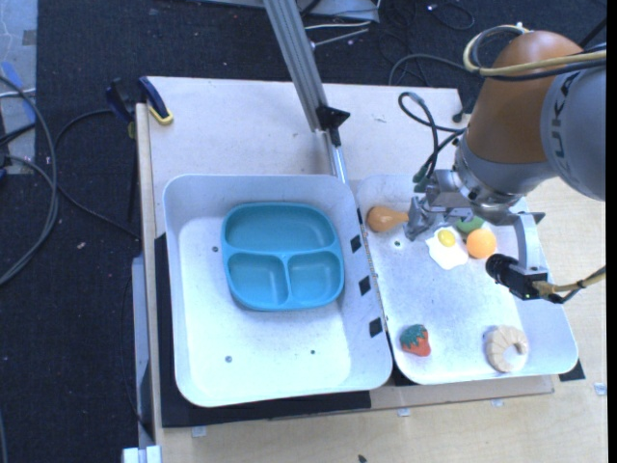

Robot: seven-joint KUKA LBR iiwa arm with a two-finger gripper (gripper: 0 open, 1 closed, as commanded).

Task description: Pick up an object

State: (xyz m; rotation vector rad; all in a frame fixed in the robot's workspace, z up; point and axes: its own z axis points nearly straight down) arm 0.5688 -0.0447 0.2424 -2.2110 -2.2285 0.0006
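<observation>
While the pincer (421,222) hangs low over the right bin (453,297), nothing looks lifted yet, so the grasp is all to do; whether it is apart or together I cannot tell. A bun (385,219) lies just beside it, with an egg (446,246) and an orange (480,243) crowding close. A strawberry (415,340) and shrimp (505,346) lie well apart; a blue tray (283,256) sits in the left bin (193,355).

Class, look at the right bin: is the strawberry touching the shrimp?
Apart. The camera view shows bare white bin floor between the strawberry and the shrimp.
</observation>
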